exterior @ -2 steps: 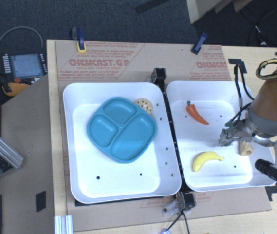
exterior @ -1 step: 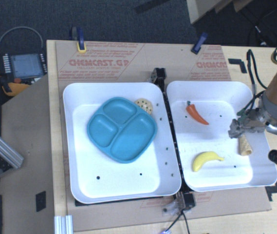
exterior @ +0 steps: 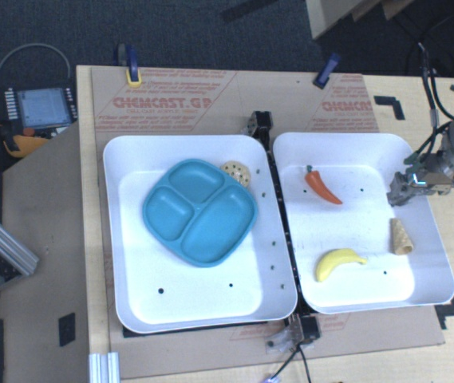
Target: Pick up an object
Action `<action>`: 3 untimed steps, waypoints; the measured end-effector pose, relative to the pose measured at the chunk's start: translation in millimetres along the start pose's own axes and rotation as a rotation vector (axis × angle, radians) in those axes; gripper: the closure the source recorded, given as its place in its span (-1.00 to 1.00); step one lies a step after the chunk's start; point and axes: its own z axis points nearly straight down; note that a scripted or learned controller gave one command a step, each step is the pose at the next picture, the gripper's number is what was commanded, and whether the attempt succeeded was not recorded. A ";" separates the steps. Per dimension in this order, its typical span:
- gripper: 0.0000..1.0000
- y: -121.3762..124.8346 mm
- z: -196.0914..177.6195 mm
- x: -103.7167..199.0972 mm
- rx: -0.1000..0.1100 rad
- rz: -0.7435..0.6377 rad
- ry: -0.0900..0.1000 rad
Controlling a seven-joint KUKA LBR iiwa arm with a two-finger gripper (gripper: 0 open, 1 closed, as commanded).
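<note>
Table (exterior: 171, 102): two white bins.
Left bin (exterior: 131, 278): blue tray (exterior: 200, 212), cookie (exterior: 237, 171).
Right bin (exterior: 418, 286): chili (exterior: 321, 186), banana (exterior: 338, 262), roll (exterior: 401, 236).
Gripper (exterior: 402, 188): at right rim; grip state unreadable.

Red printed lettering runs across the brown cardboard sheet (exterior: 211, 94) beneath the two bins. Behind the left bin it reads "CHEMCAST GP" in large capitals, with a line of smaller red print above it, too small to read. Behind the right bin the same red lettering repeats, only partly legible.
</note>
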 end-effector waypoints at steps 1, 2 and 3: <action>1.00 1.6 -42.9 -2.6 0.002 0.001 0.000; 1.00 16.0 -44.6 49.4 0.005 -0.004 0.004; 1.00 34.3 -37.6 102.8 0.006 -0.004 0.004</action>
